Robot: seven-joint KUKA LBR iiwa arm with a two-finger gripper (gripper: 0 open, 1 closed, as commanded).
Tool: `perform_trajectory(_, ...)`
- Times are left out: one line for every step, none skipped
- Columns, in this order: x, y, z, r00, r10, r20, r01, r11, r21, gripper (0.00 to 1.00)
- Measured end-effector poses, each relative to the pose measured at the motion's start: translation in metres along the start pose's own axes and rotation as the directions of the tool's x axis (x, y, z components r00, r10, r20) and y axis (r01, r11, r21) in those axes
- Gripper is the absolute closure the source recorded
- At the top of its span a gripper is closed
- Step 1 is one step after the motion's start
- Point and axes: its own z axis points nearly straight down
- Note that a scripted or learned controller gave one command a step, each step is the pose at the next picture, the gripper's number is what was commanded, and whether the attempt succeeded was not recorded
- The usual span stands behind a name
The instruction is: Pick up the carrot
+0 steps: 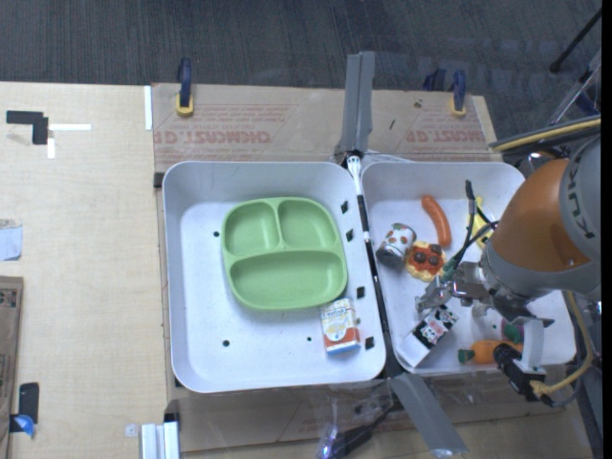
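Note:
The carrot [490,352], orange with a green stub at its left end, lies near the front right of the right bin [382,182]. The arm's wrist partly covers it. My gripper [438,301] hangs low over the middle of that bin, up and to the left of the carrot and apart from it. It sits just above a black-and-white carton [432,332]. Nothing is visibly held.
Also in the right bin are an orange sausage [436,218], a small can [394,243] and a yellow and red toy [426,259]. The left bin [182,285] holds a green divided plate [284,252] and a small carton [339,326].

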Motion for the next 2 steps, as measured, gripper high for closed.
perform_trajectory(0.010,0.068,-0.018,0.968,-0.250,0.001,0.250,0.968,-0.003,0.00)
perform_trajectory(-0.036,0.012,0.000,0.845,-0.535,0.001,0.535,0.845,-0.002,0.00)
